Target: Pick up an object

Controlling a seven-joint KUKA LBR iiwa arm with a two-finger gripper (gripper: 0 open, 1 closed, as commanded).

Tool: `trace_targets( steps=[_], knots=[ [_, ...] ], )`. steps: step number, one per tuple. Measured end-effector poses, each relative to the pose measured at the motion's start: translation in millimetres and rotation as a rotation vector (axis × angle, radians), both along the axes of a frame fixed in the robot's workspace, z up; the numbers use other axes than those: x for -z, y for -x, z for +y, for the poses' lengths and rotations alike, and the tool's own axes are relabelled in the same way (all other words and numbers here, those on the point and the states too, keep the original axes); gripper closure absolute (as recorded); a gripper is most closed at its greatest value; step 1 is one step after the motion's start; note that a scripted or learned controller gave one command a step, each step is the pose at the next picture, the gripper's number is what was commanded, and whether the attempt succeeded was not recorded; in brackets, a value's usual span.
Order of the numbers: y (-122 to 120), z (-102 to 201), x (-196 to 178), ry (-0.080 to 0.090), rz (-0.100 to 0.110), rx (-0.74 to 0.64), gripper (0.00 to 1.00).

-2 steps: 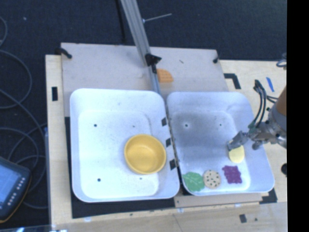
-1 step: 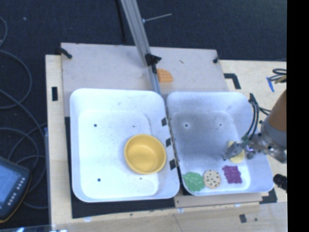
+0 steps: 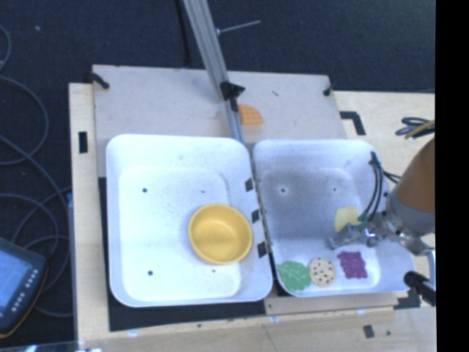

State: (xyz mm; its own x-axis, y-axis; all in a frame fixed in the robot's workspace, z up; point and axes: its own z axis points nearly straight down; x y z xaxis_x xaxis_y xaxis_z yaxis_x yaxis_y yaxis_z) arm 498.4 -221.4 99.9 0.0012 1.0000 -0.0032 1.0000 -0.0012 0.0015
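Nearest the camera, along the front wall of the right bin (image 3: 311, 160), lie a green piece (image 3: 294, 274), a round cookie (image 3: 321, 271) and a purple piece (image 3: 353, 264). Just behind them the gripper (image 3: 350, 235) hangs low by a pale yellow piece (image 3: 346, 216); whether its fingers are spread or closed I cannot tell. Probably best to centre over that yellow piece, descend straight, then close. Farther left, a yellow bowl (image 3: 220, 233) sits in the left bin (image 3: 139, 167).
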Motion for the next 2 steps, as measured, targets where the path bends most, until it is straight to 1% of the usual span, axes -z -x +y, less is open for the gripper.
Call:
trace_targets(
  steps=[1, 2],
  knots=[
    [-1.7, -1.2, -12.9, 0.002, -0.007, 0.006, 1.0],
    [-12.3, -4.4, -72.8, 0.001, -0.007, -0.005, 1.0]
  ],
)
